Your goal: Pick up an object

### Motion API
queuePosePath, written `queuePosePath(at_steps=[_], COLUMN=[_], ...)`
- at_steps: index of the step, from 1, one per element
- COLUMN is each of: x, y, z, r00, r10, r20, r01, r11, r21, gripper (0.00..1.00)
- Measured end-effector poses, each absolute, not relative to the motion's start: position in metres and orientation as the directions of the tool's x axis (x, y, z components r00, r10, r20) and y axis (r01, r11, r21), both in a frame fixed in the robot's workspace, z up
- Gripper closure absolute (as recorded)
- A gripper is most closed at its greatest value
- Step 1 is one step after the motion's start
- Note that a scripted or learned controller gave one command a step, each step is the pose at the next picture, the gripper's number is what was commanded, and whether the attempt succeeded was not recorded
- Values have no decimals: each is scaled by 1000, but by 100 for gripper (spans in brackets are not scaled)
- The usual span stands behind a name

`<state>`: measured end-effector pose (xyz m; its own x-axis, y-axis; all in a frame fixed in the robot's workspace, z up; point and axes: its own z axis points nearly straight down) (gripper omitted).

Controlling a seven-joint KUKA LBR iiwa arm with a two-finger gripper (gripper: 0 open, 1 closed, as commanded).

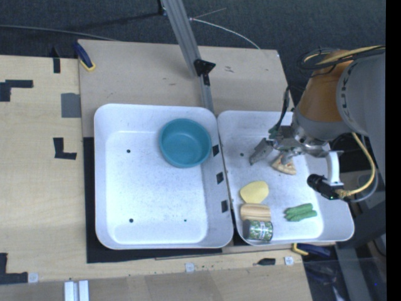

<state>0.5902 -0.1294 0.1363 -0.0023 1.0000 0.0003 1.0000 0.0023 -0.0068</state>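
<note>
Down at the near edge of the right bin (332,231) lay a small green can (257,231), with a tan block (255,212) and a yellow piece (254,191) just above it, all below the gripper (268,150). Green beans (300,212) sat below it too, more to the right. The gripper's fingers were spread apart and held nothing. It hung low, likely to grab the little orange toy (285,165) just beside it on the right, though that toy looked blurry. Far to its left, a blue bowl (185,142) rested in the other bin (119,168).
</note>
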Motion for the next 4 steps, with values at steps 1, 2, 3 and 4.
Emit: queuePosePath(at_steps=[1,2,3,4], x=[590,591,594,585], y=[-129,-130,-126,-129], z=[87,100,163,216], r00=[-2,-2,-2,-1], r10=[1000,1000,1000,1000], r20=[-2,-4,0,-1], r01=[1000,1000,1000,1000], r11=[2,2,2,1], r21=[-1,3,3,3], gripper=[0,100,100,100])
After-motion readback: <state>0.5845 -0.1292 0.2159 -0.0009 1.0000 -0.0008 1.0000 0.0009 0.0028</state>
